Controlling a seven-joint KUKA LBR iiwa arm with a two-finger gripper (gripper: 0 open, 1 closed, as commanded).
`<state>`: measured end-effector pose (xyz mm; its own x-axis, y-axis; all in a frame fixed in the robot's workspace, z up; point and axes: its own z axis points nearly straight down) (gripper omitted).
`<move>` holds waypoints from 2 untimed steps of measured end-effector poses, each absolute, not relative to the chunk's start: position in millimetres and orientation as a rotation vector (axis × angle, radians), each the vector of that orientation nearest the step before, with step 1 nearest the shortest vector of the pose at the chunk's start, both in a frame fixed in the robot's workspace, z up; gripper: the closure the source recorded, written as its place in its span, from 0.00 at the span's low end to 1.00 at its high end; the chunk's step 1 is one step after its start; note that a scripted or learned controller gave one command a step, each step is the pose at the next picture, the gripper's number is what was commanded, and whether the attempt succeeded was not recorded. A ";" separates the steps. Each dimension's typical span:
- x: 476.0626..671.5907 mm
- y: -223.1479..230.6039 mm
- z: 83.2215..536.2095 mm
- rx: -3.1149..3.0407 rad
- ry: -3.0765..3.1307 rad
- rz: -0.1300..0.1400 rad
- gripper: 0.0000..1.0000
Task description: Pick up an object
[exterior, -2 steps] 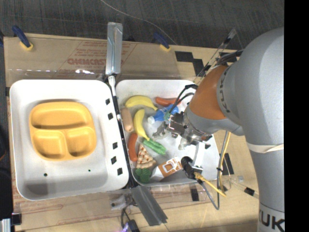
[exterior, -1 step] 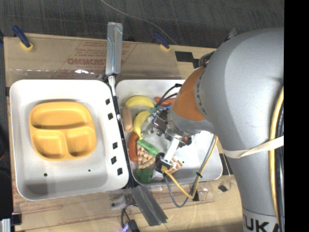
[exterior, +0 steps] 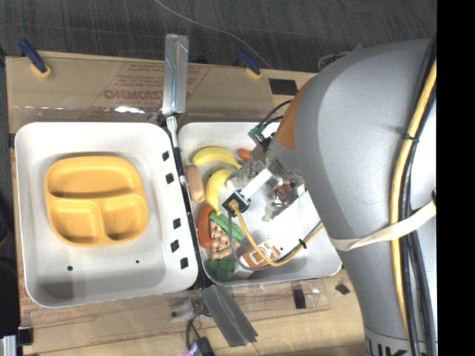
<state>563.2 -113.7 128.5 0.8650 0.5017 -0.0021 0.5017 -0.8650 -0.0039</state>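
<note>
The gripper (exterior: 280,191) hangs low in the right bin (exterior: 223,133), just right of the two bananas (exterior: 215,158), so I judge this the reach before a grasp (open or closed, I cannot tell). The bananas and other food pieces (exterior: 215,236) crowd that bin's left wall. The next move calls for shifting left onto one piece, coming from the barer floor on its right.

light: bright, even | shadows: soft | glare: mild, left bin (exterior: 30,199) | focus: slightly soft

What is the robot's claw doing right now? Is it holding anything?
Gripper: cannot be told; it is down in the right bin near the bananas.
</note>
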 end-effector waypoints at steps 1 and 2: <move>612.5 -150.5 133.1 -3.101 -0.485 0.004 0.00; 625.5 -90.9 120.3 -3.020 -0.841 0.009 0.00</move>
<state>625.5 -90.9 120.3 0.8562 0.5166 -0.0037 0.5165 -0.8562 -0.0077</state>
